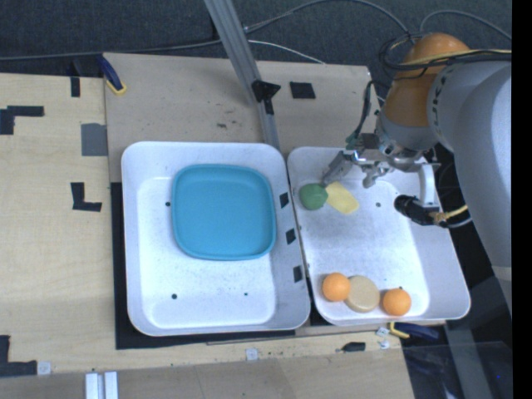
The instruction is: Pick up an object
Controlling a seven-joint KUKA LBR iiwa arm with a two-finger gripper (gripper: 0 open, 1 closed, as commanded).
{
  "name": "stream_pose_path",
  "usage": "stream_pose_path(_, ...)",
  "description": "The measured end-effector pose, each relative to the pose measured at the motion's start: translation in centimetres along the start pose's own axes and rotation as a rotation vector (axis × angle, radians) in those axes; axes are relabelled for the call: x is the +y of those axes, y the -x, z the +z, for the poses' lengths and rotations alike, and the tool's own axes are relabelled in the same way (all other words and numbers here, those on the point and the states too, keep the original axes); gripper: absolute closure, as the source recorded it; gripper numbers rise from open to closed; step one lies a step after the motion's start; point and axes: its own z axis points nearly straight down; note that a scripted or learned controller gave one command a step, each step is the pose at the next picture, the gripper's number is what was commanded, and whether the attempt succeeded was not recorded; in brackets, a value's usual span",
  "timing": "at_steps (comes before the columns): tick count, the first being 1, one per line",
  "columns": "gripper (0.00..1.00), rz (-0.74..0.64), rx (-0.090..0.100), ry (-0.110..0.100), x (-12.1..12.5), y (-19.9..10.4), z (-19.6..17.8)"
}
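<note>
Along the near edge of the right bin (432, 260), three items are lined up in a row: an orange ball (335, 287) on the left, a beige round disc (362, 293) touching it in the middle, and a second orange ball (396, 302) on the right, just beside the disc. The middle of this bin's floor is bare. In the left bin (141, 248), a blue square plate (224, 211) with rounded corners is laid flat, slightly toward the far side. Farther back in the right bin, near its far left corner, a green round object (312, 196) and a yellow object (342, 199) are seen side by side and touching, the green one on the left. The gripper (363, 169) is positioned just beyond and to the right of the yellow object, low over the bin's far edge; its fingers are seen spread apart, and nothing is held between them. Behind it, the grey arm (474, 115) with its orange band (416, 77) is extended in from the right.
</note>
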Motion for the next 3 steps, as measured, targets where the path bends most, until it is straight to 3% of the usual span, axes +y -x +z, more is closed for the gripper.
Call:
stream_pose_path(1, 0.00, -0.001, 0.000, -0.001, 0.0, 0.0, 4.1)
stream_pose_path(2, 1.00, -0.001, -0.001, 0.001, 0.0, 0.0, 2.8)
stream_pose_path(3, 1.00, -0.001, 0.000, 0.004, 1.0, -0.3, -3.0)
